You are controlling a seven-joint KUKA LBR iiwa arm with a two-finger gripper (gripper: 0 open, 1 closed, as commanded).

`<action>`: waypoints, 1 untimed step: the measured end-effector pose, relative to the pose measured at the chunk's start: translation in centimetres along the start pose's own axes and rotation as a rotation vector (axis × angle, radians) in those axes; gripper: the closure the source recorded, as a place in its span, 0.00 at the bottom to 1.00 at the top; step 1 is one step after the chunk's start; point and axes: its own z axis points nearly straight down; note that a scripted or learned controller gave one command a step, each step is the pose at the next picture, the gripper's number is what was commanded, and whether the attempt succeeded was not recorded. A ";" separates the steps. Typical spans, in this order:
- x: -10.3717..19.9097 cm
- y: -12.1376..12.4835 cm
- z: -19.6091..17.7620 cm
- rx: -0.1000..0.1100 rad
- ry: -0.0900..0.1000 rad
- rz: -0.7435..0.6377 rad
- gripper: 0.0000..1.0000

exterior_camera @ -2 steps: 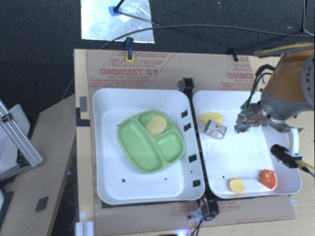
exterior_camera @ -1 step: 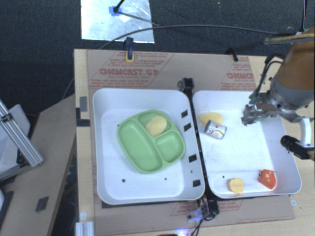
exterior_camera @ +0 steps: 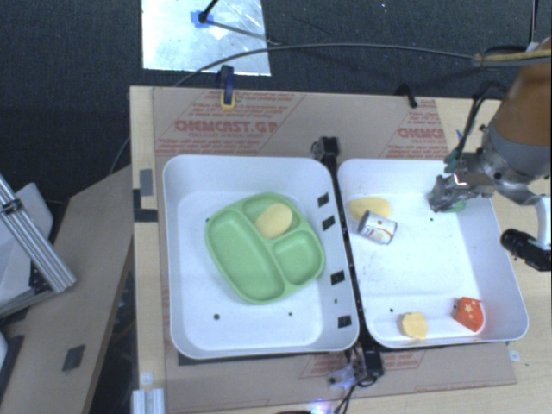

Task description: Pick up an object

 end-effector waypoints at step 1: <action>5.2 1.8 1.5 0.002 0.001 -0.005 1.00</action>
